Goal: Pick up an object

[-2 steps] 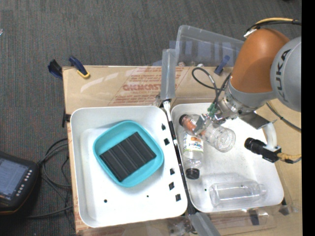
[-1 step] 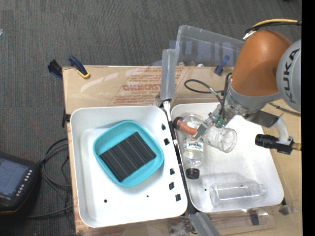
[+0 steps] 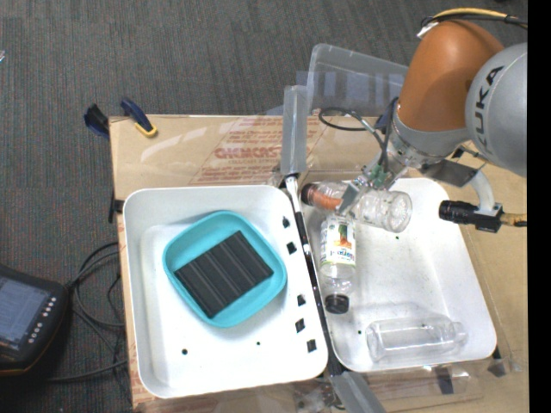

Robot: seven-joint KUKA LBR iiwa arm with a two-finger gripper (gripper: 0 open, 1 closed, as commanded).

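My gripper (image 3: 366, 188) hangs over the back left part of the right bin (image 3: 473, 274), under the orange wrist band. A clear glass cup (image 3: 385, 210) lies tilted on its side right at the gripper's tip, touching it or very close to it. Just left of the gripper lies a small bottle with a copper-coloured end (image 3: 321, 195). A clear plastic bottle with a label and a black cap (image 3: 337, 255) lies lengthwise along the bin's left wall. At the front of that bin lies a clear plastic container (image 3: 413, 335).
The left bin (image 3: 146, 334) holds a turquoise square plate (image 3: 263, 256) with a dark ribbed slab (image 3: 222, 271) on it. A black divider strip (image 3: 301, 256) runs between the bins. A clear plastic panel (image 3: 344, 84) stands behind the right bin. A black cylinder (image 3: 469, 212) sticks out at the arm's right.
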